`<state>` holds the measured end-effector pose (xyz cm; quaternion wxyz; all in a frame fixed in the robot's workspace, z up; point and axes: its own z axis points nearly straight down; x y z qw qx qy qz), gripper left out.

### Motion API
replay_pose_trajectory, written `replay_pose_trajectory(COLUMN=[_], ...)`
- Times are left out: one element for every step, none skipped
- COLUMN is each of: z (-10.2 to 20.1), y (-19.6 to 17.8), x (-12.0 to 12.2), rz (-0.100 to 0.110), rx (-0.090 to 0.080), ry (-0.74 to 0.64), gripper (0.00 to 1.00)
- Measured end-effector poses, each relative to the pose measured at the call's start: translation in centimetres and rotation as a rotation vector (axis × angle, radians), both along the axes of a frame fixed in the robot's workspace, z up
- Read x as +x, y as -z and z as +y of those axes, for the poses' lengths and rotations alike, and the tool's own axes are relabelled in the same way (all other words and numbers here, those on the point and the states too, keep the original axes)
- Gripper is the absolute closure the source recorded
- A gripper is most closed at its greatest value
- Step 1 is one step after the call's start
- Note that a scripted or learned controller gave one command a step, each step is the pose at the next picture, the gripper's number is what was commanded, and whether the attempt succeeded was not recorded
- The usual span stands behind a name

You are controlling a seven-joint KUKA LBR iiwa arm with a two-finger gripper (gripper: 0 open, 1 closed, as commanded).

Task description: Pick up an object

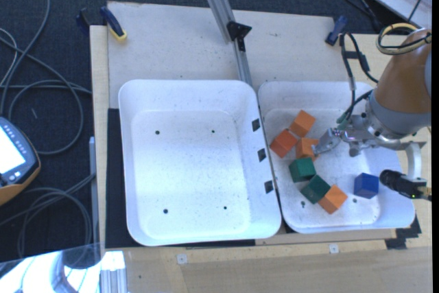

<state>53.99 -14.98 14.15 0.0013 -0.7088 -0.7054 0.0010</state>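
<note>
The end effector (328, 143) is reaching in from the right over the right bin (357, 216), its tip sitting just beside a small orange block (308, 147) near the middle of the cluster; whether it is spread or pressed together cannot be told from this angle, and no block is clearly showing between its parts. The arm (405, 92), grey with an orange band, is hanging over the bin's right side. Around the tip, two more orange blocks are lying: one (302, 123) toward the back and one (283, 143) to the left, close to the bin's left wall. Just in front of the small orange block, two green blocks (302, 169) and (316, 189) are lying next to each other, with another orange block (333, 200) touching the nearer green one. A blue block (366, 185) is sitting apart on the right. The left bin (137, 99) is standing beside it on the tabletop (171, 31).
</note>
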Motion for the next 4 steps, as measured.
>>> replay_pose_trajectory(z=[4.33, 4.25, 4.25, 4.25], y=[3.65, 3.01, 3.08, 3.08], x=[7.55, 6.92, 6.9, 6.9], rz=[-0.025, -0.008, -0.007, -0.007], rx=[-0.004, 0.0, 0.0, 0.0], ry=[-0.008, -0.006, -0.006, -0.005], gripper=[0.0, 1.0, 0.0, 0.0])
